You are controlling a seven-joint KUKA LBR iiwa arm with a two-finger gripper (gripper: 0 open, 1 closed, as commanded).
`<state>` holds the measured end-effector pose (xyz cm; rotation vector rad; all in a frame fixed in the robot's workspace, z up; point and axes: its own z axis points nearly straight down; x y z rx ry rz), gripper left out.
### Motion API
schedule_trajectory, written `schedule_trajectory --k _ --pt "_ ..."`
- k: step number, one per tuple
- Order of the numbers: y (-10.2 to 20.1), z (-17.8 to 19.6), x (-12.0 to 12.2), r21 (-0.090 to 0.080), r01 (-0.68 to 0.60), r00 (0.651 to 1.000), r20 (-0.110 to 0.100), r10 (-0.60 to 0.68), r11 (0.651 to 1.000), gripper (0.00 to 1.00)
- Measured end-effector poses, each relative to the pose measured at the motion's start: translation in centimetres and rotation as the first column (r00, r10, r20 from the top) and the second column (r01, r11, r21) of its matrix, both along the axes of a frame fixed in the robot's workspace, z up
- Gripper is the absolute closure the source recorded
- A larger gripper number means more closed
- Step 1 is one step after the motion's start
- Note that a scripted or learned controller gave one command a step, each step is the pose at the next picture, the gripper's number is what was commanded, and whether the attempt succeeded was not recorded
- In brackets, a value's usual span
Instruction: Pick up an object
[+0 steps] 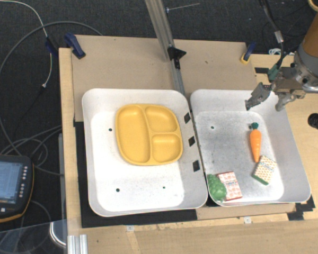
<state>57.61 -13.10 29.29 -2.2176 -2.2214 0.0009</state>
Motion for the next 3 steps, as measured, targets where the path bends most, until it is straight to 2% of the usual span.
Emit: schedule_trajectory --k 1,3 --pt "0.0 0.0 0.0 0.000 0.001 1.000 0.000 -0.001 1.000 0.00" --pt "-0.9 -11.3 0.6 0.001 0.002 1.000 -0.005 -0.002 1.000 0.00"
